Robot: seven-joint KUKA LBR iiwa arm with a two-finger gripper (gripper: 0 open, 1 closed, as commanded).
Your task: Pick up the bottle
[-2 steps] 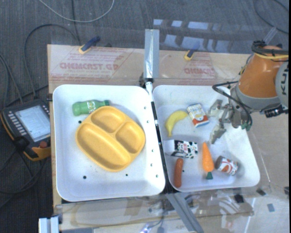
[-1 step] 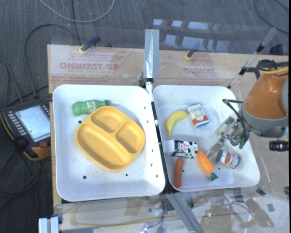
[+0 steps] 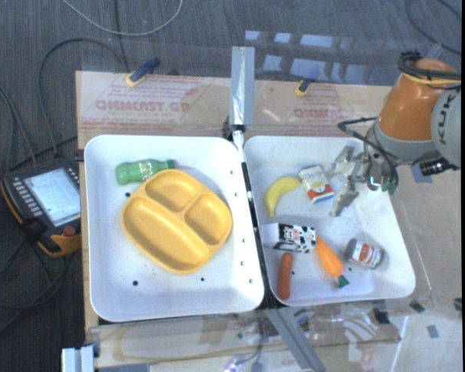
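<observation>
Progress nil, in our judgement: bottle point(image 3: 143, 170), green glossy plastic, lies on its side in left bin point(image 3: 101, 285), touching the yellow moulded divided plate point(image 3: 178, 219). Gripper point(image 3: 347, 186) hangs over right bin point(image 3: 399, 281), fingers spread, holding nothing, beside small carton point(image 3: 316, 183). Approach and grasp remain.

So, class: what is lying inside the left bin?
Inside the left bin lie a yellow divided plate and a green bottle on its side, touching the plate's upper-left rim. Whatever is under the plate is covered and cannot be seen.
</observation>
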